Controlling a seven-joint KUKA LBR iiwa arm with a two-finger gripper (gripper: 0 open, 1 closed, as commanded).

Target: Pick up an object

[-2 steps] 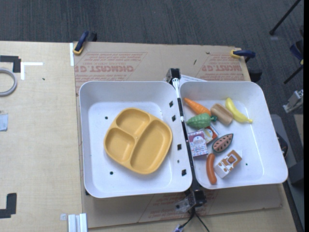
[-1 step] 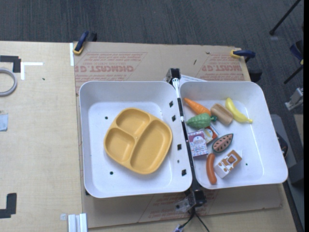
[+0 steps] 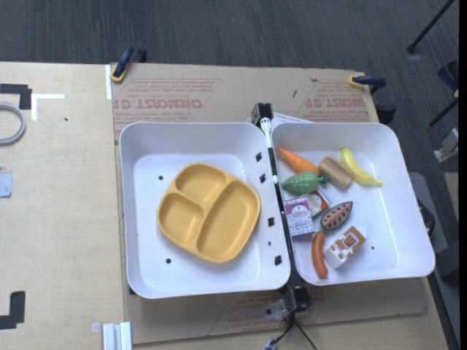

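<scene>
Candidates all sit in the right bin (image 3: 408,232), clustered toward its left wall. Easiest looks like the banana (image 3: 360,167) at about 1 o'clock in that bin: it lies alone, clear of the rest apart from the hot dog bun (image 3: 335,172) just beside it. Looks like a light, stiff plastic toy, smooth and curved, so likely slippery; I'd pinch across the mid-belly, jaws square to the curve.

The carrot (image 3: 296,159) at 11 o'clock touches the green pepper (image 3: 303,182) below it, tight against the divider, so finger room is poor. At centre, the small carton (image 3: 299,217) and the brown oval piece (image 3: 336,215) overlap or touch; can't tell which. At 6 o'clock, the red sausage (image 3: 319,254) lies beside the orange-white box (image 3: 344,246).

Left bin (image 3: 139,195) carries a yellow divided plate (image 3: 209,211), flat and wide, a poor pick.

Jaw state: can't tell.
</scene>
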